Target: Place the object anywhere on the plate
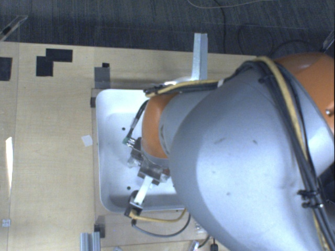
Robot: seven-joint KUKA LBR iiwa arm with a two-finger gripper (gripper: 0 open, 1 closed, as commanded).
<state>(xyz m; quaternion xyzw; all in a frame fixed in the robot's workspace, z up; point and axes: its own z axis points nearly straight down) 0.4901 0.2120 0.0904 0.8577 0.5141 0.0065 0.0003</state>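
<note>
My grey arm with its orange band (pixel 157 124) reaches in from the right and hangs low over the left white bin (pixel 112 140). The gripper (pixel 142 163) sits under the wrist, above the middle of that bin's visible floor, seen from behind so that its tips are covered. The bulk of the arm hides the right part of this bin and nearly all of the bin beside it. The bare strip of bin floor on the left holds no object that I can make out.
A metal post (pixel 200 56) stands behind the bins. Black markers (pixel 52 61) lie on the wooden bench at the far left. The bench surface (pixel 47 156) stretches left of the bin. A cable (pixel 246 1) runs across the dark floor at the back.
</note>
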